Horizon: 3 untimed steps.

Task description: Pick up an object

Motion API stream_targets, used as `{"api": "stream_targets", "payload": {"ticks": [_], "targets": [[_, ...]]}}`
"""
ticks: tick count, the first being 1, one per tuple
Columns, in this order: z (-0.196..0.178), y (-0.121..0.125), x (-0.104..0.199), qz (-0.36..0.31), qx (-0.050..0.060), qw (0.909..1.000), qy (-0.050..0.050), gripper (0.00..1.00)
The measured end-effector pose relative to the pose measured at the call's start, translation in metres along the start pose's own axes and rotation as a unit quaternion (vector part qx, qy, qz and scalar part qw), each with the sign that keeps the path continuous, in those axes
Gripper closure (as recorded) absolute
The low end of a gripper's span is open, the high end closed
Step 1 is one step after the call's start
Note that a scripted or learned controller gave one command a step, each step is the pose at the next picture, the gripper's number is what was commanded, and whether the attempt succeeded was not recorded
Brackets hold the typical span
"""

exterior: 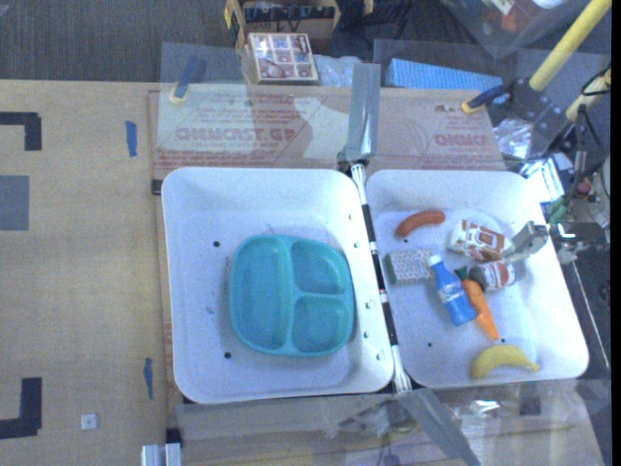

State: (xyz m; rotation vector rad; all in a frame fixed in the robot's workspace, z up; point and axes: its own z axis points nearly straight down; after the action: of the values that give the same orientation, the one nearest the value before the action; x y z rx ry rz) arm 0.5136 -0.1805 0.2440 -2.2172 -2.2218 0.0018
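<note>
Camera view: left bin (184, 202) holds a teal divided plate (291, 296). Right bin (568, 352) holds a sausage (419, 222), blue bottle (449, 292), carrot (480, 310), banana (503, 360) and packets. Hand (529, 239) at frame right; its grip cannot be told.

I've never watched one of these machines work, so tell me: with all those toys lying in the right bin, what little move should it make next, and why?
Probably a short drop straight down. The tool hangs over the right bin, just above a small can and beside a white carton. Nothing sits between its fingers yet, so lowering onto the can seems the likeliest next step.
</note>
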Motion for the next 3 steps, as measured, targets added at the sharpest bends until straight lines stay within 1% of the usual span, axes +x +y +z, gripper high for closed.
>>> {"api": "stream_targets", "payload": {"ticks": [1, 2, 3], "targets": [[0.122, 0.031, 0.004, -0.043, -0.014, 0.9990, -0.006, 0.00], [0.134, 0.038, 0.006, -0.056, -0.027, 0.9980, -0.011, 0.00], [0.117, 0.042, 0.001, -0.054, -0.037, 0.9977, -0.017, 1.00]]}}
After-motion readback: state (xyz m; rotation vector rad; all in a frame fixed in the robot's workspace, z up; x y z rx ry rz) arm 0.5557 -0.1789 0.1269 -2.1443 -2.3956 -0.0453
